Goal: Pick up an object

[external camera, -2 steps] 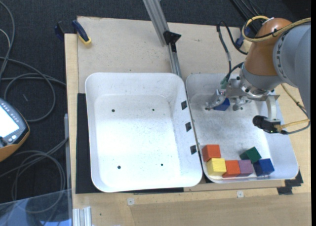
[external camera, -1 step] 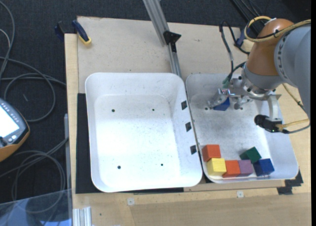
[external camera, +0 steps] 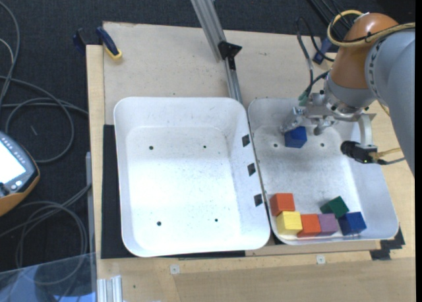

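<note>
Arm over the right bin, blue cube at its jaws

On the desk [external camera: 165, 63], the arm [external camera: 382, 50] reaches into the right bin [external camera: 316, 169]; whether its jaws [external camera: 304, 121] are open or closed cannot be told. A blue cube [external camera: 296, 137] sits just below them, well apart from six blocks [external camera: 316, 218] along the near edge.

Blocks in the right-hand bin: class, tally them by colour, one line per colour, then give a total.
Blue: 2
Orange: 2
Yellow: 1
Purple: 1
Green: 1
Total: 7 blocks

One blue block sits just beneath the end effector.
</note>
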{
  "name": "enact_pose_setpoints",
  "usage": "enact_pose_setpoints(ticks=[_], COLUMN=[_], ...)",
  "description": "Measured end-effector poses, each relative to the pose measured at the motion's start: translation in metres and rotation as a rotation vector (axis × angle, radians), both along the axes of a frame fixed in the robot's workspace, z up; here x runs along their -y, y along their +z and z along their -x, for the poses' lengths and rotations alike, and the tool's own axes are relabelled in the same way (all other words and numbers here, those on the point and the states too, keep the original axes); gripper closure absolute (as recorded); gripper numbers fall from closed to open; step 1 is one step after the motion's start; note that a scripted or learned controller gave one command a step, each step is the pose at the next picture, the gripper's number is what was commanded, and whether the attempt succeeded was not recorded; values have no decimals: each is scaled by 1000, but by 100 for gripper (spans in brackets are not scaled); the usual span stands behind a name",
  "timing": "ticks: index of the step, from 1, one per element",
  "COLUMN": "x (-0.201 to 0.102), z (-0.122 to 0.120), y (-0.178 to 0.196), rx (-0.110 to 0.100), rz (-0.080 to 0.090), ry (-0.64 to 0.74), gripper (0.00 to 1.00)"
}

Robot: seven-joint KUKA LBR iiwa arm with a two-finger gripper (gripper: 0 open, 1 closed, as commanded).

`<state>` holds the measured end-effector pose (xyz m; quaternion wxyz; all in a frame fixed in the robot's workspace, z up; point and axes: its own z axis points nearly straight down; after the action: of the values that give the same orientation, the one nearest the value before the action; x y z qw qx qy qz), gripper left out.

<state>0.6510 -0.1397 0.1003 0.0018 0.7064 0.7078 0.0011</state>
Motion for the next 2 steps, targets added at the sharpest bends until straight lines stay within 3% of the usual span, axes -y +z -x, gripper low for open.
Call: enact_pose_setpoints(ticks=[1, 2], x=[46, -1], z=[-18, 58], y=[29, 54], rx=[2, -8], rz=[3, -4], ry=[-4, -1], gripper=[0, 0])
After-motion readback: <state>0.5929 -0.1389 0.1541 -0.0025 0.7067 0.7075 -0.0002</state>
